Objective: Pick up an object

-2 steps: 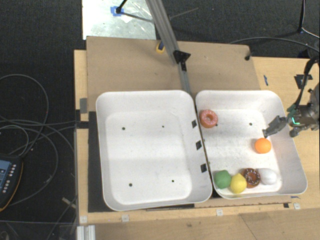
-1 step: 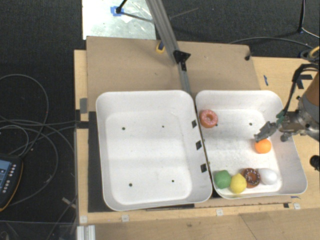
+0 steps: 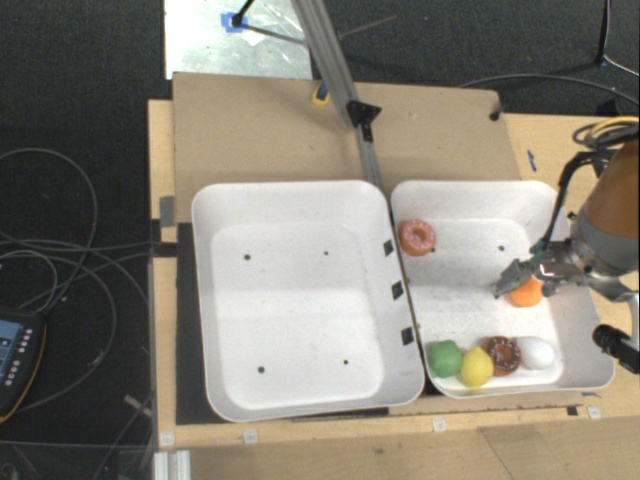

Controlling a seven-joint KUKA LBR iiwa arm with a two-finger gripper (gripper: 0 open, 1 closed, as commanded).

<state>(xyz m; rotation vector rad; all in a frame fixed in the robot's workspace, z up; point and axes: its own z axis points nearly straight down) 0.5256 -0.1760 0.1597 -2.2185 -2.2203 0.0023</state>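
Observation:
In the right bin, my gripper hangs low at the right side, reaching in from the right. An orange ball lies directly under and against it, partly covered by it. A pink frosted donut rests near the bin's upper left corner. Along the front wall sit a green ball, a yellow lemon, a chocolate donut and a white egg, packed in a row.
The left bin stands beside the right one, joined by black clips. A grey pole slants over the bench's back. Cables trail on the floor at left.

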